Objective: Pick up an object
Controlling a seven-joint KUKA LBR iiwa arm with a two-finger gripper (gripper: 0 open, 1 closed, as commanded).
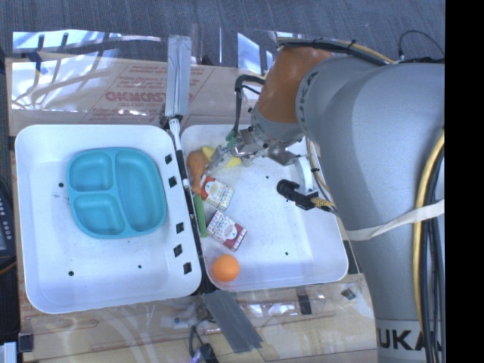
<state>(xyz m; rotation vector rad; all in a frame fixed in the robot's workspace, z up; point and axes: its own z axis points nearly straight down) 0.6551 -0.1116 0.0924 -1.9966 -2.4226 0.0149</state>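
2 bins sit on the tabletop; the tool hangs low at the right one's upper left corner. Whether it is apart or together, I cannot tell. Nearest, just left of it, lies an orange carrot, long axis running toward the camera

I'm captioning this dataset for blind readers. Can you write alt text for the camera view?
A grey arm reaches from the right into the right bin, its gripper low over a cluster of small items at the bin's upper left. Two small cartons and an orange lie along that bin's left side; the left bin holds a blue divided plate.
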